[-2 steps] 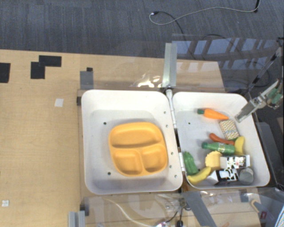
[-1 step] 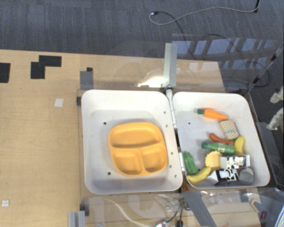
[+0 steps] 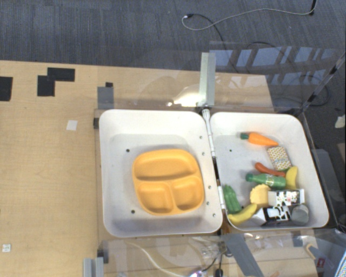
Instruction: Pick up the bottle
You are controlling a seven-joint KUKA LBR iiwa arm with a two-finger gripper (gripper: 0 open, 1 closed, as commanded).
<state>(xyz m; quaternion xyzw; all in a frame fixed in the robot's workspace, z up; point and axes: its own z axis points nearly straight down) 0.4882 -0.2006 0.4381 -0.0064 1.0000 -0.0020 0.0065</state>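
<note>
Green bottle [image 3: 266,179] lies mid right bin [image 3: 227,130], crowded by toys, w/ bin's upper-left open.

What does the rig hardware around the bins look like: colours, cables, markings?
Left bin and right bin are white and shallow. A grey metal post stands at their shared edge. A thin cable crosses dark carpet. The tan bench carries black markings.

Down in the bottom right corner, a small grey and blue shape [image 3: 336,263] might be a bit of the robot's arm, but it is too blurry to tell.
</note>
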